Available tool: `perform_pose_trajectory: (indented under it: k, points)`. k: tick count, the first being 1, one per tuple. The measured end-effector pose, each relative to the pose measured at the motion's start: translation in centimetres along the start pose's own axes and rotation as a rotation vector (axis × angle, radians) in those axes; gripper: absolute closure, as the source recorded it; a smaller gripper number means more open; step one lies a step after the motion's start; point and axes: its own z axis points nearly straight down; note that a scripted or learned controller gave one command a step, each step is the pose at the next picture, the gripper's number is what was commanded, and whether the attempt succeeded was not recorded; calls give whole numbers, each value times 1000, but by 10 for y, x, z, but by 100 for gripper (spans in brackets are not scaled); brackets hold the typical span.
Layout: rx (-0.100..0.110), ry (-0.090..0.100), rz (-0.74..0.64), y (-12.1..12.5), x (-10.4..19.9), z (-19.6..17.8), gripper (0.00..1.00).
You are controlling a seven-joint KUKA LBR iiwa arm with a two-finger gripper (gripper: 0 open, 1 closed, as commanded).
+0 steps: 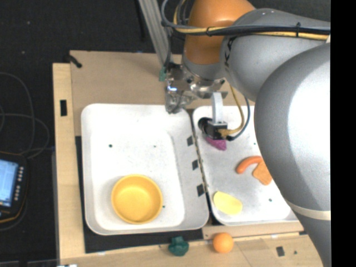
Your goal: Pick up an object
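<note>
Fingers (173, 105) of the gripper (176, 108) are seen as a small metal cluster, and whether they are parted or closed cannot be told; nothing is seen held between them. The gripper is placed over the back rim of the left bin (89, 166), near the corner next to the divide between the two bins.

Most of the left bin floor is left open. A yellow bowl (136, 198) is set upright near its front edge, well apart from the gripper.

The right bin (245, 220) is partly covered by the arm. Within it, a purple object (219, 144) is seen near the back, close to the divide. An orange curved piece (247, 163) is seen at mid-floor, and a pale yellow object (227, 203) near the front.

The grey arm (289, 93) is reached in from the right, with its orange band (211, 21) above the wrist.

The bins are borne on a brown bench (111, 77). On its front strip, outside the bins, a green object (178, 246) and an orange ball (223, 242) are found just beside each other. Dark floor is seen around the bench, with a screen device (8, 185) at the left.
</note>
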Motion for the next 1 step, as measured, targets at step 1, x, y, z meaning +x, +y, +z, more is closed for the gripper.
perform_pose_trajectory:
  k: [1]
  points:
    - [0,-2,0,0,-2,0,0]
